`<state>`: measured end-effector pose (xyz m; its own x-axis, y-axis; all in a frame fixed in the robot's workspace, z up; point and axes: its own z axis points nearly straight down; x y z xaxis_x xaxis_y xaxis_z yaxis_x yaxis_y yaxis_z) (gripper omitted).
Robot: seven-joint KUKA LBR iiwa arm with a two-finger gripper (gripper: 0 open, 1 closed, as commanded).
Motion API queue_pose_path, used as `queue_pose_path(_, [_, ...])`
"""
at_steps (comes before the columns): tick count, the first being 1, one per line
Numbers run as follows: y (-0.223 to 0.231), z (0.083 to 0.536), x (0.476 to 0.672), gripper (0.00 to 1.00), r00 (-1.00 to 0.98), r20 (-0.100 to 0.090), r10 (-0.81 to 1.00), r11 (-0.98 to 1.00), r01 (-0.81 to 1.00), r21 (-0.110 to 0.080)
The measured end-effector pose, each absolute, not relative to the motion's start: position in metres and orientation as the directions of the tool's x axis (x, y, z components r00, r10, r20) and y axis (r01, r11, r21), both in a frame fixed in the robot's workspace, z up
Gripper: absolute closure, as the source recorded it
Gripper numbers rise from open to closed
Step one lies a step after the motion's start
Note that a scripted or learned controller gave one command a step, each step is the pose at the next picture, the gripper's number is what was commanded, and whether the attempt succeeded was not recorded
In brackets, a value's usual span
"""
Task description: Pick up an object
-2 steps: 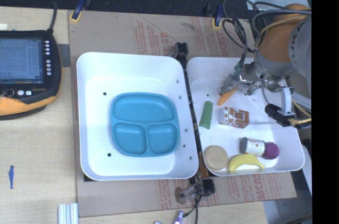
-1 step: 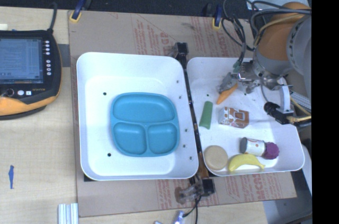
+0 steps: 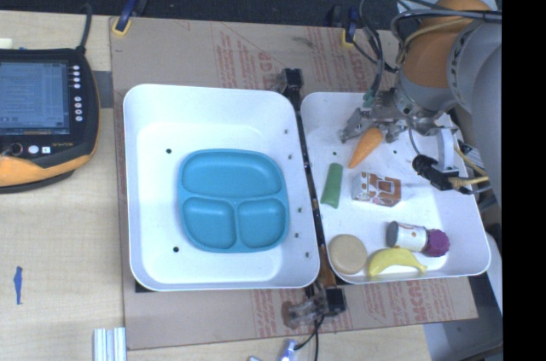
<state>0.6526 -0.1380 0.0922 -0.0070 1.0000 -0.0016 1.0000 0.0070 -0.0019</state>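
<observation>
Progress check: pick is underway, not yet complete as far as I can judge. Working near to far across my right-hand shallow white bin point(image 3: 478, 261). Nearest edge is holding a yellow plastic banana point(image 3: 395, 264), touching a round tan disc point(image 3: 347, 253) on one side and lying just beside a small grey-and-white cylinder with a purple lump at its end point(image 3: 418, 238). Further in, a brown-and-white patterned packet point(image 3: 377, 189) is lying flat, with a green rod-shaped piece point(image 3: 332, 185) beside it near the bin's inner wall. Beyond those, the orange cone-shaped toy carrot point(image 3: 367, 146) is lying tilted, narrow tip pointing toward the green piece, broad end under my gripper point(image 3: 375, 125).

I am hovering my gripper right over that broad end. I cannot tell its grasp state at this angle, so I am not recording a hold. Carrot appears to be resting on the bin floor; lift is remaining.

Left shallow white bin point(image 3: 141, 180) is carrying a blue three-compartment plastic tray point(image 3: 232, 199).
</observation>
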Motion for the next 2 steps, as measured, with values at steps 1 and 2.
queue_pose_path(1, [-0.128, 0.092, 0.646, 0.0, -0.009, -0.002, 1.0, 0.009, 1.0, -0.006])
queue_pose_path(2, [-0.129, 0.102, 0.646, 1.0, -0.011, -0.002, 1.0, 0.011, 1.0, -0.008])
